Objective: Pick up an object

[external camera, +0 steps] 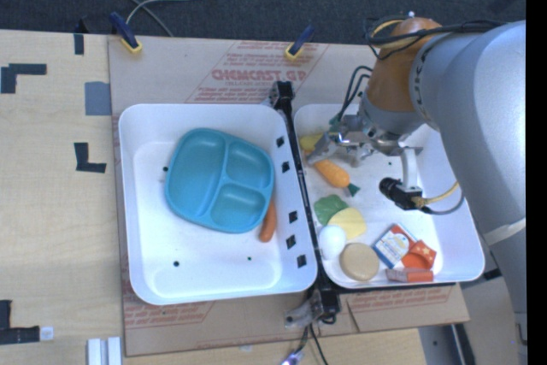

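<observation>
While the gripper (329,143) hung low in the right bin (457,222), its fingers looked slightly apart, clamped on nothing | toy carrot (332,173) lay just below the fingertips, near but apart | its long axis ran diagonally, stem end pointing down-right, away from the fingers

a light wooden bench (51,209) is seen from above. a brown cardboard sheet (248,73) is laid flat on it, held by two blue-and-yellow clamps (126,33) at its far edge. two white bins (137,269) are set side by side on the cardboard.
</observation>
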Robot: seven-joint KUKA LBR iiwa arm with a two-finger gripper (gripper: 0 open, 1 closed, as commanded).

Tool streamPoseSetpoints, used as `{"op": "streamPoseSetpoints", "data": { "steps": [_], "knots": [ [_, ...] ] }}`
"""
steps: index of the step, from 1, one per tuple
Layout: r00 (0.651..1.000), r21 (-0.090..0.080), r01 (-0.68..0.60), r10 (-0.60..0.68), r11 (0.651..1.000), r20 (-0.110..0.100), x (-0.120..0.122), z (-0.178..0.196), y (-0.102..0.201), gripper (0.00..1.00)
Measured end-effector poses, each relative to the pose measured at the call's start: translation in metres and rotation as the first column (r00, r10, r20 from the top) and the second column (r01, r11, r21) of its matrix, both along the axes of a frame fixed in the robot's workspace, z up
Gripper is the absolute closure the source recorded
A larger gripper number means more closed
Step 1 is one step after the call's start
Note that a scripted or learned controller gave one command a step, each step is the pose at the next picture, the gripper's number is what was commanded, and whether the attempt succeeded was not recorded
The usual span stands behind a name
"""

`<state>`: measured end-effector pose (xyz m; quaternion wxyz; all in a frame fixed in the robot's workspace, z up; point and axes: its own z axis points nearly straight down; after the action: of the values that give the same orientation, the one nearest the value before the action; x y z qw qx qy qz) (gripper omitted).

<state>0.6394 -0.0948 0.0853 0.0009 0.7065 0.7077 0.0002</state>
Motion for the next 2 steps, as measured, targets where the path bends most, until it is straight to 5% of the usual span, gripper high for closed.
{"op": "streamPoseSetpoints", "data": {
  "steps": [1, 2],
  "knots": [
    [1.0, -0.001, 0.001, -0.001, 1.0, 0.001, -0.0342, 0.001, 0.0006, 0.0],
    [1.0, -0.001, 0.001, -0.001, 1.0, 0.0, -0.0344, 0.0104, 0.0003, 1.0]
  ]
}}
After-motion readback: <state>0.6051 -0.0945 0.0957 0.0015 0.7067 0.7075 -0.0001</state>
